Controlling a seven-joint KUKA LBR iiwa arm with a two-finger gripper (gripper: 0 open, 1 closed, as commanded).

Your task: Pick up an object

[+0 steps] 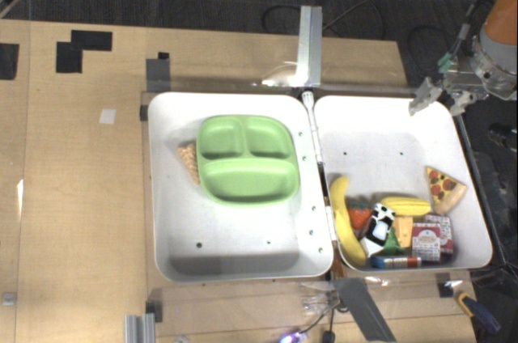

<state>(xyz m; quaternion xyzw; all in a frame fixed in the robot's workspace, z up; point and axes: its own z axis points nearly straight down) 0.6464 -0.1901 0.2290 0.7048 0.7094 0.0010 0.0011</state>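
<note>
Hand (437,95) above right bin's (388,119) far edge

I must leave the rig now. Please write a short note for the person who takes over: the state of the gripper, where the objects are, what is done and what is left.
Gripper: at the far right corner of the right bin, above its rim, with nothing between its fingers.
Objects: all heaped at the near end of the right bin: a long banana, a smaller banana, a pizza slice, a red box, a black-and-white toy, a marker.
Left bin: a green divided plate, with a tan item at its left edge.
Done: nothing picked yet.
Left: move to the heap, grasp one object, lift it.
</note>
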